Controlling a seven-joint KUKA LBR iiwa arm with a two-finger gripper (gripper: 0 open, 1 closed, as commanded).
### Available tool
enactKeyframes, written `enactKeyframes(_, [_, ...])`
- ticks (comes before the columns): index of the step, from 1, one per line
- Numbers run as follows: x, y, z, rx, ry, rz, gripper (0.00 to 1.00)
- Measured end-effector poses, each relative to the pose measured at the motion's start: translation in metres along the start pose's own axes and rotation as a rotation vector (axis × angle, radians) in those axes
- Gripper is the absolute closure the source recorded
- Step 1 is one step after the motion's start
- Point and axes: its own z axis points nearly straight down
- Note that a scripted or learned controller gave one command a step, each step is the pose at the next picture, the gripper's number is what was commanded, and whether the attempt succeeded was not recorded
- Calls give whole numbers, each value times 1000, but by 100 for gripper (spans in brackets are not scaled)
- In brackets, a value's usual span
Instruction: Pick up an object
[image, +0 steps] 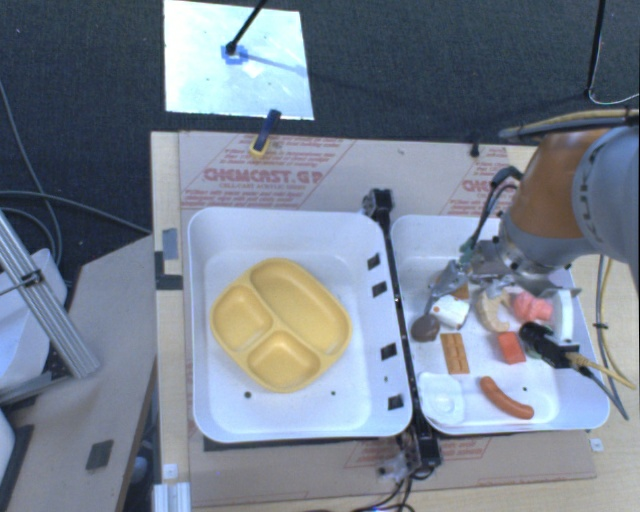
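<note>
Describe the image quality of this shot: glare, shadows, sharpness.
Camera view: even overhead light; strong glare on the shiny square panel above the bench; soft shadow under the yellow three-compartment plastic tray in the left white bin; the grey and orange arm looks slightly soft; small items in the right white bin stay fairly sharp.

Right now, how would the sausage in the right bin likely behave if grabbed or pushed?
The sausage looks rounded and elongated, so a sideways push would probably roll it. Its glossy-looking skin may slip. It seems small and likely light.
</note>
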Motion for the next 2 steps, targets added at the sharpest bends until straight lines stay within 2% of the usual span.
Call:
enactKeyframes(1, [5,-29,69,2,1,2,0])
enactKeyframes(2, [4,-27,56,-1,-1,2,100])
